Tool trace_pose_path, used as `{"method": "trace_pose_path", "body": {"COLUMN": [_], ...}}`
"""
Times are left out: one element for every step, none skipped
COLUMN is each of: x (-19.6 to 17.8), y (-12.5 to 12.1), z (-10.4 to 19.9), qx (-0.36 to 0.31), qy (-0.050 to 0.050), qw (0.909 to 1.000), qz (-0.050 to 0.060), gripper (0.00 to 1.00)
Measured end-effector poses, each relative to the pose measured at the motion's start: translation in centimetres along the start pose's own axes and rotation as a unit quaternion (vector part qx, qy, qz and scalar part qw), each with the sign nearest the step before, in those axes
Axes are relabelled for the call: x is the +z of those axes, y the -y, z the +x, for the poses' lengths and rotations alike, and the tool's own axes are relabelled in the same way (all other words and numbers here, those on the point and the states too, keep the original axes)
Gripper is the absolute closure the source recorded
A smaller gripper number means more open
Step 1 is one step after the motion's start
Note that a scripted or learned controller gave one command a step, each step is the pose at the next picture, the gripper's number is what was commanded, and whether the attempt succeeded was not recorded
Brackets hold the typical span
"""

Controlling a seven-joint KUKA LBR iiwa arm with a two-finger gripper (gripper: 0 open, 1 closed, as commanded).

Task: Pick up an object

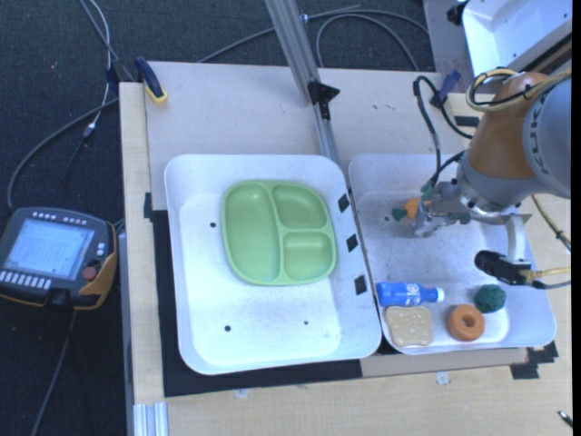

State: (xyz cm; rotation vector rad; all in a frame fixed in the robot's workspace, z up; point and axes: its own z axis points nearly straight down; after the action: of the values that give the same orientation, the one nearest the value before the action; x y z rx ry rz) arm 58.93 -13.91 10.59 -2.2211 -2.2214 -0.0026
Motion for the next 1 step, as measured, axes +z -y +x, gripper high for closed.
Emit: {"method": "trace_pose_path", "body": {"x": [-4.41], "y": [0.26], "z": [0.09], "qx": [0.000], "qy": [0.001], "qw": [1.0000], "qz": [-0.002], "gripper": [1.00]}}
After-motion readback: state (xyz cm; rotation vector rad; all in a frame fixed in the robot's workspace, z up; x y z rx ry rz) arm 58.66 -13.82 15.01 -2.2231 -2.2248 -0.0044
